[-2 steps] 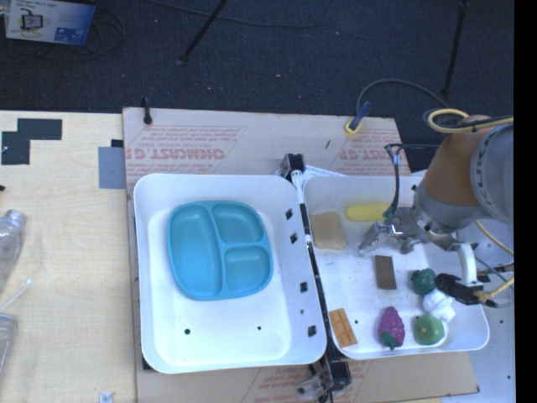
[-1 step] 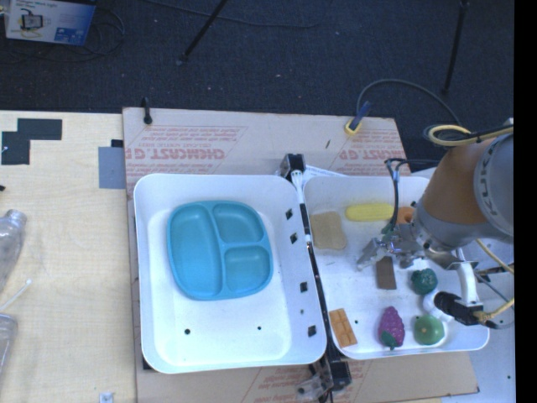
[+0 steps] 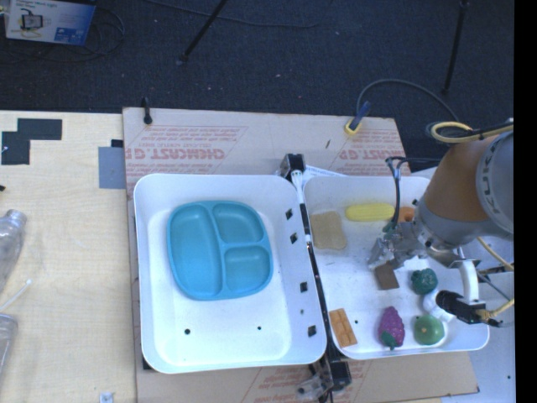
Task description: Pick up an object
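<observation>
A pale wooden bench (image 3: 59, 250) carries a sheet of printed cardboard (image 3: 218, 145) under two shallow white bins; dark carpet (image 3: 277, 40) lies beyond, with a blue box (image 3: 50, 11) at the far left. The left bin (image 3: 218, 342) holds a blue divided plate (image 3: 221, 248). The right bin (image 3: 361, 347) holds a yellow banana (image 3: 369, 212), a tan sponge-like block (image 3: 328, 230), a small brown block (image 3: 386, 277), an orange wafer (image 3: 342, 327), a purple grape bunch (image 3: 391, 327), a green apple (image 3: 430, 331) and a dark green fruit (image 3: 424, 280). The gripper (image 3: 388, 253) hangs just above the brown block; whether its jaws are spread or pressed together cannot be told.
</observation>
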Robot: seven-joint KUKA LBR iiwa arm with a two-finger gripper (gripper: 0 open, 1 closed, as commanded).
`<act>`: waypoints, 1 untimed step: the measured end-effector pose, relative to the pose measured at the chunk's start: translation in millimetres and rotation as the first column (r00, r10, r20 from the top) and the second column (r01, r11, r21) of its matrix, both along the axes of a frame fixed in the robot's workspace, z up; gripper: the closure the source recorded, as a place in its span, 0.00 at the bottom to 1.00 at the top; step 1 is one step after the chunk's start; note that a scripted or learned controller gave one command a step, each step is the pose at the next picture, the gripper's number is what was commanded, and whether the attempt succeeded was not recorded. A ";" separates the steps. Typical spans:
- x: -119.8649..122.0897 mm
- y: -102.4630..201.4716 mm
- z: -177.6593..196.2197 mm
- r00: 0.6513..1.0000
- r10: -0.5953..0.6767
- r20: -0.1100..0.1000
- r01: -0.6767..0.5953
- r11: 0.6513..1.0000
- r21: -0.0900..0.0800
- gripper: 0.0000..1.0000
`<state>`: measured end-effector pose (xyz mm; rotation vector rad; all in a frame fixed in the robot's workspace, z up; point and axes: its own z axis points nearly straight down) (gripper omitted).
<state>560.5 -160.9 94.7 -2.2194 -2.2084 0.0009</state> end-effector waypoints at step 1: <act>22.8 27.3 35.2 1.000 0.005 0.002 -0.005 1.000 -0.006 1.00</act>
